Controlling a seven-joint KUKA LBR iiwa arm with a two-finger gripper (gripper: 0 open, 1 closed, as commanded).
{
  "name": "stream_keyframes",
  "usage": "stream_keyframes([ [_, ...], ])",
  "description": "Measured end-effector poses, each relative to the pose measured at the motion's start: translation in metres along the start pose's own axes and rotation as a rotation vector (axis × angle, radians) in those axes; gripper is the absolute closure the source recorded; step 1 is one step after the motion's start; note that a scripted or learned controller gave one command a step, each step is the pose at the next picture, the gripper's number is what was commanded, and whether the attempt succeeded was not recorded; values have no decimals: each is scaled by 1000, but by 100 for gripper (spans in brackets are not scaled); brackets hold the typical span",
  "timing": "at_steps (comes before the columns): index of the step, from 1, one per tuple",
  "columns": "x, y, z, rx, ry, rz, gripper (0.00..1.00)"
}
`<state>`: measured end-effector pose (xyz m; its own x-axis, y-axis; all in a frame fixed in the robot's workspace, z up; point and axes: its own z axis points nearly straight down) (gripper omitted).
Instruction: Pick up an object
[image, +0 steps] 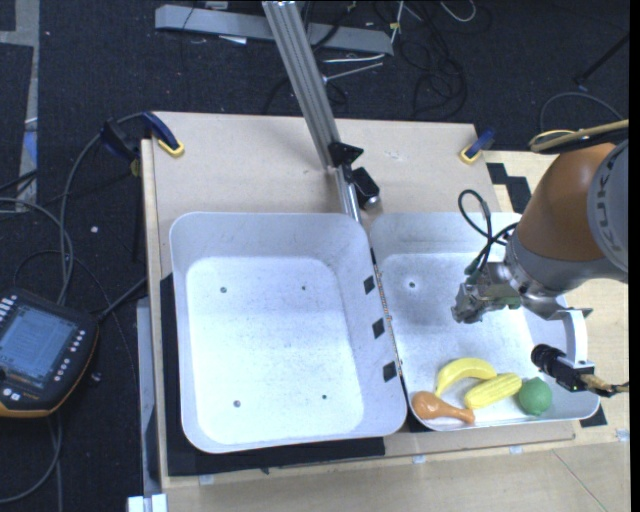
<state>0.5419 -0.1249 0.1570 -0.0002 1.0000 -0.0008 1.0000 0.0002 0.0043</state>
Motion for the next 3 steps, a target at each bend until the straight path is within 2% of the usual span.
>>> stream_keyframes([
  [2,-5,-10,-99,0,0,0,100],
  [3,-5,-9,-127,2,0,0,100],
])
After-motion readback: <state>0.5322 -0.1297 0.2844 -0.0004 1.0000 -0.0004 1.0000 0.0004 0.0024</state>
